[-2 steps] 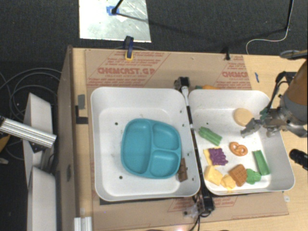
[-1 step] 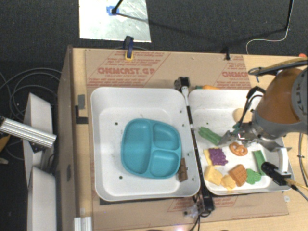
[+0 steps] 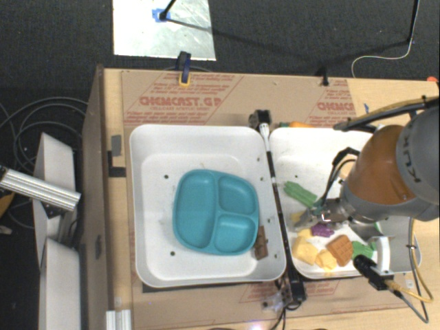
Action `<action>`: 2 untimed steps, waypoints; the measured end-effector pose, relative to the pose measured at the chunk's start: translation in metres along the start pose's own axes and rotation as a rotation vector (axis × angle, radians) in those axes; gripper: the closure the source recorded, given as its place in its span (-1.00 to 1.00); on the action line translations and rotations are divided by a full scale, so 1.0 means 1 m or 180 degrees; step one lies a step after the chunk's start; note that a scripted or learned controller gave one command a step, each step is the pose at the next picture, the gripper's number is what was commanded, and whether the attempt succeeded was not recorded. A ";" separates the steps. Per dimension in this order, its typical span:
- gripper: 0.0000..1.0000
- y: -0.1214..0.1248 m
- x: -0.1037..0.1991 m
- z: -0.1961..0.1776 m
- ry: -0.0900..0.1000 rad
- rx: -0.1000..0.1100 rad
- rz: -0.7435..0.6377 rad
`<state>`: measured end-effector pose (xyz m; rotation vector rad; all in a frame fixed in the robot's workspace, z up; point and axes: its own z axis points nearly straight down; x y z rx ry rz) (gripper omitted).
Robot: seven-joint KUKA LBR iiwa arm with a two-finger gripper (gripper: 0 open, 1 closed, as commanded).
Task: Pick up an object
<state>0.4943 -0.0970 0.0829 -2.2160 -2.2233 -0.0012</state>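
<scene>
With the gripper (image 3: 317, 215) low over the right bin (image 3: 309, 150), its opening impossible to tell, descend squarely onto the purple piece (image 3: 321, 230), avoiding the neighbouring yellow pieces (image 3: 308, 250).

grey arm (image 3: 412, 163) with orange band, reaching in from the right, wrist bent down and leftward

Slanted overhead view, both bins (image 3: 206, 139)

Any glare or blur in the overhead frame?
Camera view: soft focus overall, lit evenly; the white bins look bright, near washed-out; the foil-like sheet at top gleams; small items by the end effector blur together; arm shades the right bin.
</scene>
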 end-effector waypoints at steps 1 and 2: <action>1.00 0.002 -0.002 -0.012 -0.0006 -0.0018 0.0003; 1.00 0.105 0.017 -0.130 -0.0017 -0.0072 -0.0024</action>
